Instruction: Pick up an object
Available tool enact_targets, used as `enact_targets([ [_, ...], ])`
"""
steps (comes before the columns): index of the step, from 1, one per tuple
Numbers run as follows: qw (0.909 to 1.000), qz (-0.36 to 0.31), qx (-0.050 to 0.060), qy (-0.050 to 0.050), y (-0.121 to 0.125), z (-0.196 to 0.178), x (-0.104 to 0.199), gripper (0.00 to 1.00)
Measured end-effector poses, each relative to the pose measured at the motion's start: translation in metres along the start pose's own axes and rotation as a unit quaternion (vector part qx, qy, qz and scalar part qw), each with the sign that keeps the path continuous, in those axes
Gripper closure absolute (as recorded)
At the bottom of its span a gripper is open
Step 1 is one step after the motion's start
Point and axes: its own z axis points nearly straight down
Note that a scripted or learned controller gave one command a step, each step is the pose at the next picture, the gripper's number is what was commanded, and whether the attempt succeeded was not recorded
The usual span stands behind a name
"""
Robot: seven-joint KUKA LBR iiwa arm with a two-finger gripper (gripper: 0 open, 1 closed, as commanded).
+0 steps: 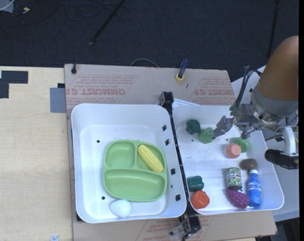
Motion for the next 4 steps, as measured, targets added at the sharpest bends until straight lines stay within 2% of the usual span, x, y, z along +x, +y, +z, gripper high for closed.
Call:
enact_targets([
  [1, 1.0000, -0.001, -0.007, -0.001, 0.002, -0.007, 0.000, 0.00],
  [2, 1.0000, 0.000, -0.003, 0.000, -0.001, 0.048, -0.009, 0.00],
  [4, 1.0000, 0.000, -0.004, 0.000, -0.004, 0.147, -0.001, 0.00],
])
